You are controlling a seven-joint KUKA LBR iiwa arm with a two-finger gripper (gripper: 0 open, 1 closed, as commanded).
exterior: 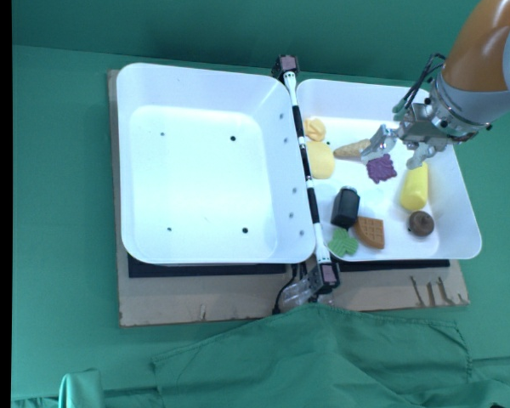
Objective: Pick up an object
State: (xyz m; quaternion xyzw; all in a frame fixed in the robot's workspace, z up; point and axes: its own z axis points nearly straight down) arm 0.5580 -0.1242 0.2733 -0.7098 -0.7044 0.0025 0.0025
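Camera view, looking down at a slant: green cloth over the tabletop [59, 228]; a brown cardboard sheet [382, 300] under two shallow white bins set side by side; a rumpled fold of the same green cloth [323, 355] along the near edge.

Left bin [136, 100]: bare white floor with a few small dark dots.

Right bin [463, 228]: a yellow duck-like toy [319, 153] against the dividing wall; a tan cone-shaped piece [351, 150] just beside it; a purple grape-like cluster [381, 168] near the middle; a yellow cylinder [414, 187] to the right of that; a small brown round piece [421, 223] near the cylinder's lower end; a black cylinder [345, 206], an orange waffle-like square [370, 231] and a green leaf shape [342, 243] grouped toward the near-left corner, the orange and green pieces touching.

Reaching in from the right, a grey arm with an orange band [489, 32]; hand [399, 149] low over the right bin, above the purple cluster and between the tan piece and the yellow cylinder; fingers apart, nothing seen gripped between them; contact with the cluster not possible to tell.

A slim rod with dark end blocks [302, 155] along the seam between the bins.
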